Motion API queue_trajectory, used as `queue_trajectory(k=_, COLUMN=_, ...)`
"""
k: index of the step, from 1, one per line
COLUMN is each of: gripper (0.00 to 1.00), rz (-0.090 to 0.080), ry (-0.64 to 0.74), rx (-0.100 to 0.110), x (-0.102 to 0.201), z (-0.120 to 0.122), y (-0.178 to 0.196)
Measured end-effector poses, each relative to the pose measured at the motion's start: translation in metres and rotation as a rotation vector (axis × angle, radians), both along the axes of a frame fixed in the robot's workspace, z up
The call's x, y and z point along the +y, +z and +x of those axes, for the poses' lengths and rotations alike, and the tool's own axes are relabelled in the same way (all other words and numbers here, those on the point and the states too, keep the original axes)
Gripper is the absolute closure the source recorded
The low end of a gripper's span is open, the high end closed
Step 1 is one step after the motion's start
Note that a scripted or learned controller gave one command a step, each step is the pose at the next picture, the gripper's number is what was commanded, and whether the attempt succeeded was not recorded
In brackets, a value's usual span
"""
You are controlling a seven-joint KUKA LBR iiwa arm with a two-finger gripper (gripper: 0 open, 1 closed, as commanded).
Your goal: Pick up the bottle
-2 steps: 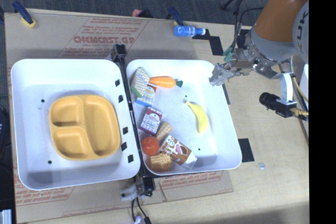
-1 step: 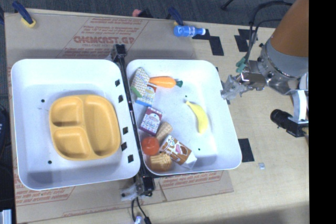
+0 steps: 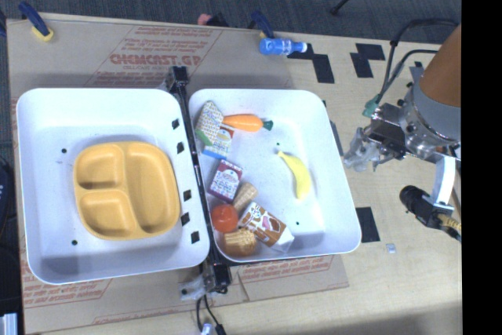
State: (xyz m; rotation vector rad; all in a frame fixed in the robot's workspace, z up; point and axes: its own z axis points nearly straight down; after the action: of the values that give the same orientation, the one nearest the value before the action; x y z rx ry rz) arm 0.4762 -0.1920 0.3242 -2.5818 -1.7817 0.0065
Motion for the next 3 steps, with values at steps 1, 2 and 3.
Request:
queue_trajectory(k=1, gripper=1.0, rz=0.0, ry=0.008, rx=-0.001, x=-0.007, z=0.0, y=-0.052)
queue_trajectory(k=2, gripper=1.0, rz=0.002, ry=0.131, rx=-0.002, x=0.021, z=0.0, y=-0.071)
queue_trajectory(k=3, gripper=1.0, rz=0.0, ry=0.031, rx=-0.003, x=-0.008, z=0.0, y=-0.024)
